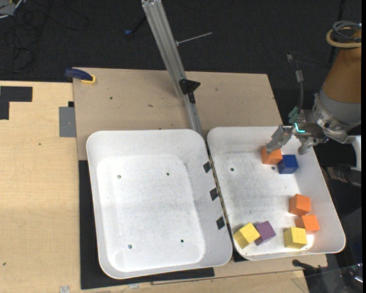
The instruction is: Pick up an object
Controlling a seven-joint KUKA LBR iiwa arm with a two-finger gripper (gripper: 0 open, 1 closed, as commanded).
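Claw (291,139) spread open above orange block (271,156), nothing held; block sits skewed

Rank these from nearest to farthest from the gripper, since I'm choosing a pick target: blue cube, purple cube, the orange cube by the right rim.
1. Blue cube, just below the gripper.
2. Orange cube, midway down the right rim.
3. Purple cube, near the bin's front edge.
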